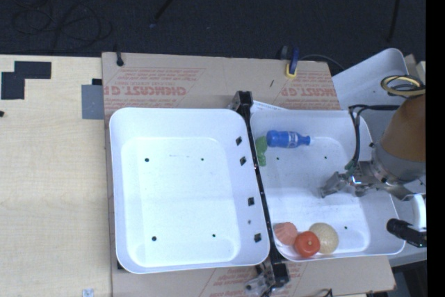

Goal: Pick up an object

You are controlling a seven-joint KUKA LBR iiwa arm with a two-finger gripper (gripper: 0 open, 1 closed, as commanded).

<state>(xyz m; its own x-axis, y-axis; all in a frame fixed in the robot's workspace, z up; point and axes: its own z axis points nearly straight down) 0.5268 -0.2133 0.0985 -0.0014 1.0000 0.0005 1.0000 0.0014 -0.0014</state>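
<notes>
Reaching in from three o'clock, the grey arm's two-finger gripper hangs low over the right-hand shallow white bin, near that bin's centre. Whether its fingers are spread or pressed together cannot be told; nothing is seen between them. A blue plastic bottle lies on its side toward eleven o'clock from the gripper. A red ball, a cream ball and a pale pink piece cluster toward seven o'clock. Picking well probably means centring over one isolated item, likely the bottle, and straddling its narrow width before closing.
</notes>
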